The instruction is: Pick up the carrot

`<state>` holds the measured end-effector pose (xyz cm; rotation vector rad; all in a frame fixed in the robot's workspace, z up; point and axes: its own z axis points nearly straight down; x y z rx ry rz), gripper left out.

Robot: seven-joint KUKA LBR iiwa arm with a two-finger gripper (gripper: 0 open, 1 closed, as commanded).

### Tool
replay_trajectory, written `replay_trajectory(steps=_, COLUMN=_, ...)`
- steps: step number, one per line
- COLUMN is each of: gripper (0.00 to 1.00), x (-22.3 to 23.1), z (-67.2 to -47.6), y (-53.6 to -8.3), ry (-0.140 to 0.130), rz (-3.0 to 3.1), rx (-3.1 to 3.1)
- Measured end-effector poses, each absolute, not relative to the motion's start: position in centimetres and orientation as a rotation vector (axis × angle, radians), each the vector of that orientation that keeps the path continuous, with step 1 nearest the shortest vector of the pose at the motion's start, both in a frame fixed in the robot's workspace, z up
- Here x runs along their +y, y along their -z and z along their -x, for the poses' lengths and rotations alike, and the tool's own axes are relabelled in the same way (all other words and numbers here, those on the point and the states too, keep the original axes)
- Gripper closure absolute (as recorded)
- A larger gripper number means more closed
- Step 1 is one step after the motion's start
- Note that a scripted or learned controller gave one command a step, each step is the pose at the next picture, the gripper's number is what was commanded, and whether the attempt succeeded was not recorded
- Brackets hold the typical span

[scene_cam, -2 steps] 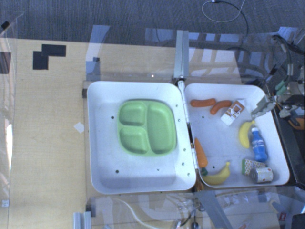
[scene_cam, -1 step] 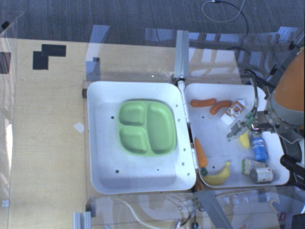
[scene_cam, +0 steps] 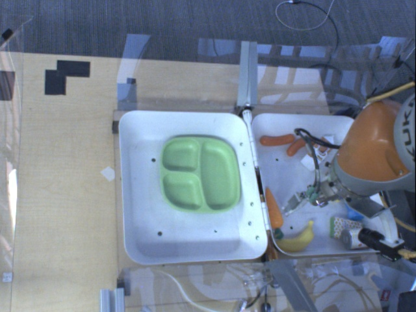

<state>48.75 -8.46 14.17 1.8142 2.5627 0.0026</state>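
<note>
Camera view, carrot (scene_cam: pixel 273 208), slender, orange, tapered

A dark blue-grey carpeted floor (scene_cam: pixel 162 8) fills the top of the camera view, and a thin looping cable (scene_cam: pixel 305 12) lies on it. Below it spreads a pale wooden table (scene_cam: pixel 71 194), marked near its far left corner by a black stepped shape (scene_cam: pixel 65 77). A clear plastic sheet (scene_cam: pixel 13 109) stands along the left side and catches soft reflections. A grey metal rail (scene_cam: pixel 246 77) runs from the far edge toward the middle of the table. The light is even and diffuse, without hard shadows.
</note>
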Motion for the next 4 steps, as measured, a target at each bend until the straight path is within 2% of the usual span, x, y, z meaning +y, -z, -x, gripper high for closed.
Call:
replay_trajectory(steps=1, gripper=1.00, x=-8.4, z=-49.0, y=-15.3, ry=-0.008, rz=-1.810, rx=2.559)
replay_trajectory(steps=2, gripper=1.00, x=-9.8, z=-48.8, y=-10.9, ry=-0.003, rz=-1.772, rx=2.591)
replay_trajectory(steps=3, gripper=0.00, x=-9.8, z=-48.8, y=-10.9, ry=-0.003, rz=-1.771, rx=2.592)
replay_trajectory(steps=4, gripper=0.00, x=-9.8, z=-49.3, y=-9.5, ry=-0.003, rz=-1.617, rx=2.663)
